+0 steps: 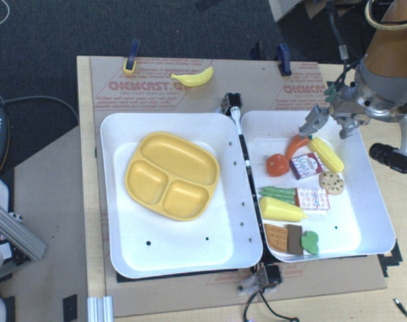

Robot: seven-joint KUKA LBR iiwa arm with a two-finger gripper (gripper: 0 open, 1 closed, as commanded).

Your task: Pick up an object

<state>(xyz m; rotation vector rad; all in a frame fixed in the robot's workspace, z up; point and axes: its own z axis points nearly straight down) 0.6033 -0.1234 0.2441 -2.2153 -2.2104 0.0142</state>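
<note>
We see the gripper point(329, 121) hanging over the far part of the right bin point(381, 210), its two fingers spread apart with nothing between them. Just below the fingertips lie the nearest toys: an orange carrot point(298, 143) under the left finger and a yellow corn cob point(326, 154) under the right one, the two touching at their upper ends. A little further toward us from the gripper sit a red tomato point(277, 164), a purple packet point(306, 166) and a cookie point(332, 183). Beyond those, well away from the fingers, we find a green bean pod point(278, 193), a pink-and-white card point(313, 198), a yellow pepper-like piece point(281, 210), a waffle point(276, 237), a brown bar point(294, 239) and a green leafy piece point(310, 242) by the near rim. Far to the gripper's left, the left bin point(116, 180) holds a yellow divided plate point(171, 175). A banana point(193, 78) lies on the cardboard point(96, 86) behind that bin, well apart from the tool.
</note>
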